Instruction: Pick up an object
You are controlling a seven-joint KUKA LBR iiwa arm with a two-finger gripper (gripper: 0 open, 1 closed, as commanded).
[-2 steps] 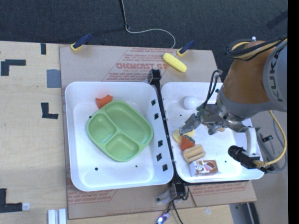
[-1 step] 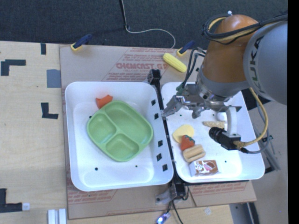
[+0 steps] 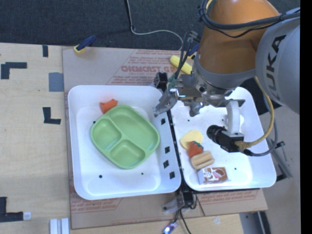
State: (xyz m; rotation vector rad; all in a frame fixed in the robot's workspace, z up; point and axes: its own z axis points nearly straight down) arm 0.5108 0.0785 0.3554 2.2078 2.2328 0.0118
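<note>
Yellow and round, a toy piece (image 3: 190, 139) lies in the right bin (image 3: 248, 167), near the wall between the two bins. The gripper (image 3: 179, 106) hangs above it in the frame, over the upper end of this wall. Its fingers stand apart, with nothing between them. Touching the yellow piece from below is a red piece (image 3: 196, 148), then a bun (image 3: 202, 159) and, nearest the bottom rim, a packet (image 3: 214, 174).

The bins stand on a cardboard sheet (image 3: 126, 68) on a wooden desk (image 3: 29, 145). A dark carpet (image 3: 58, 9) fills the top of the frame.

In the left bin (image 3: 74, 145) a green plate (image 3: 125, 136) with three compartments lies in the middle, with an orange piece (image 3: 108, 105) at its upper left edge. A blue and yellow clamp (image 3: 84, 44) lies at the upper left corner of the cardboard.
</note>
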